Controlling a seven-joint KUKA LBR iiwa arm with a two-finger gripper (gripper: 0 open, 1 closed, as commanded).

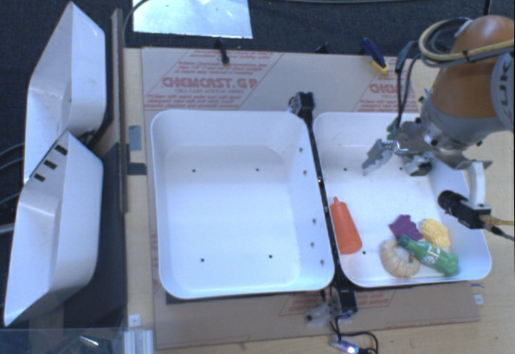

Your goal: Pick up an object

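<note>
An orange carrot-shaped toy (346, 227) lies against the right bin's (354, 143) left wall. Beside it, toward the bin's near right corner: purple (405, 226), yellow (435, 232), tan (397, 259) and green (430, 255) pieces, seemingly toy food. The jaws (400, 158) hang spread above the bin, holding nothing.

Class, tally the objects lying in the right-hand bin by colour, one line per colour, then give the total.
Orange: 1, the carrot-shaped piece
Purple: 1
Yellow: 1
Green: 1, the bottle shape
Tan: 1, the curved piece
Total: 5
</note>
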